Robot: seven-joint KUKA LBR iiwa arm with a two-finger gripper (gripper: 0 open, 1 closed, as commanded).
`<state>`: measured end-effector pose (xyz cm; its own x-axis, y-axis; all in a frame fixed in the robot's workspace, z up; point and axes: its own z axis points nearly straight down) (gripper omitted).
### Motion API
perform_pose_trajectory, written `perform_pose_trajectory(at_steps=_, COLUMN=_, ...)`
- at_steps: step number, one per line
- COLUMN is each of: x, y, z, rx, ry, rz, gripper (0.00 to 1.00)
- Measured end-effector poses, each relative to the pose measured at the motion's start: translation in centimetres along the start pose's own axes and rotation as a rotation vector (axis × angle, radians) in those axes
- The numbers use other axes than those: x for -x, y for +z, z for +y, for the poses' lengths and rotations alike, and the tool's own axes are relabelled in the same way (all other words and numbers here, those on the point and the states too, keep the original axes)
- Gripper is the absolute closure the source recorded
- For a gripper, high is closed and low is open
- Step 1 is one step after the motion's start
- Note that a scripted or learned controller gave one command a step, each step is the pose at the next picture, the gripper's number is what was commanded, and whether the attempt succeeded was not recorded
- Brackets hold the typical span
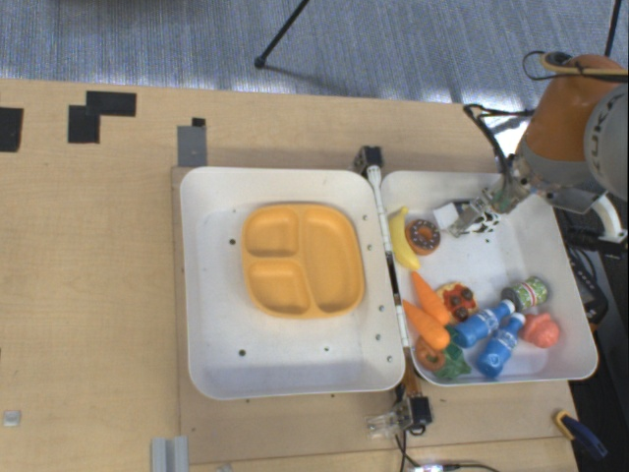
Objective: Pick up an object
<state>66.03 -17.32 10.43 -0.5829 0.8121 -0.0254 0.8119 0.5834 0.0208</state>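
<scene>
From the overhead camera I see my hand low in the right bin, near its back; I cannot tell its state. Toys cluster at the front: carrots, blue bottles.

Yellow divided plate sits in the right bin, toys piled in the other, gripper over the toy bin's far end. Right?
Not quite. The camera view shows the yellow divided plate in the left bin. The toys are in the right bin, with the gripper over its far end.
</scene>
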Motion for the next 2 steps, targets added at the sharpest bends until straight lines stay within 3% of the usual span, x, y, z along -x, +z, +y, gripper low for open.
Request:
perform_pose_trajectory(at_steps=1, x=-1.2, y=0.0, z=0.4, rx=0.003, ry=0.028, rz=-0.002, gripper=0.00)
perform_pose_trajectory(at_steps=2, x=-1.9, y=1.2, z=-0.4, rx=-0.015, ry=-0.001, rz=0.019, gripper=0.00)
